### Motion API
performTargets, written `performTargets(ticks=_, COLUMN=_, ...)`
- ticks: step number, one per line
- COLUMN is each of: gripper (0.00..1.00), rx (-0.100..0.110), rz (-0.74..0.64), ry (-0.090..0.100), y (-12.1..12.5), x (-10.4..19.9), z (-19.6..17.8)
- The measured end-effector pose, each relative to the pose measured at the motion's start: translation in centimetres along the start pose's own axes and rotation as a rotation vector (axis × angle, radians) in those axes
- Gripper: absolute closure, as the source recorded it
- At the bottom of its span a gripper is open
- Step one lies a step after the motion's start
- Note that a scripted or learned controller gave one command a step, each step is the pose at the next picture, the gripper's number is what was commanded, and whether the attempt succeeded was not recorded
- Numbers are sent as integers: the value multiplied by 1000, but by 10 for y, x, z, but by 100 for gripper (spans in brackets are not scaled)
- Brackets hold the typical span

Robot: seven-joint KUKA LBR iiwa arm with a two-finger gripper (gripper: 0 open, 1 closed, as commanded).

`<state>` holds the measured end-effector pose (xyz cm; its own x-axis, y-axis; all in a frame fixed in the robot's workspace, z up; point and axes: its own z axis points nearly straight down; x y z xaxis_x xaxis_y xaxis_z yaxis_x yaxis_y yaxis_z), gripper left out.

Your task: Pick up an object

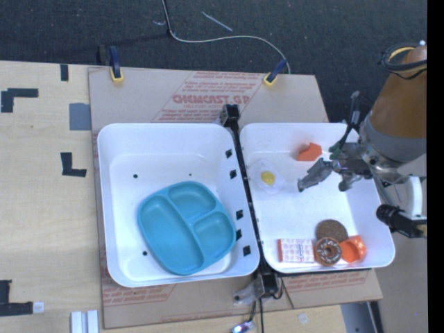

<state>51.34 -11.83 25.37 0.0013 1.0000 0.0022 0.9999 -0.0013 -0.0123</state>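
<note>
The right bin (277, 134) holds several small items. An orange wedge (309, 151) lies near its back, and a clear disc with a yellow centre (266, 179) lies by the divider. Along the front sit a red and white packet (295, 250), a brown round cookie (331, 228), a sprinkled donut (327, 252) and an orange cup (354, 249). My gripper (323, 184) hangs over the middle right of this bin, just in front of the orange wedge. It is open, and nothing sits between its fingers.
A blue divided plate (186, 225) lies in the left bin (114, 151). Black clips run along the divider (239, 179) between the bins. The arm's grey and orange body (402, 109) stands over the right bin's right edge.
</note>
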Motion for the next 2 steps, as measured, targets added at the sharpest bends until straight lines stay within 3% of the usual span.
performTargets(ticks=1, gripper=0, rx=-10, rz=-3, ry=-2, y=2, x=0, z=-5)
performTargets(ticks=2, gripper=0, rx=-5, rz=-2, ry=-1, y=-3, x=5, z=57)
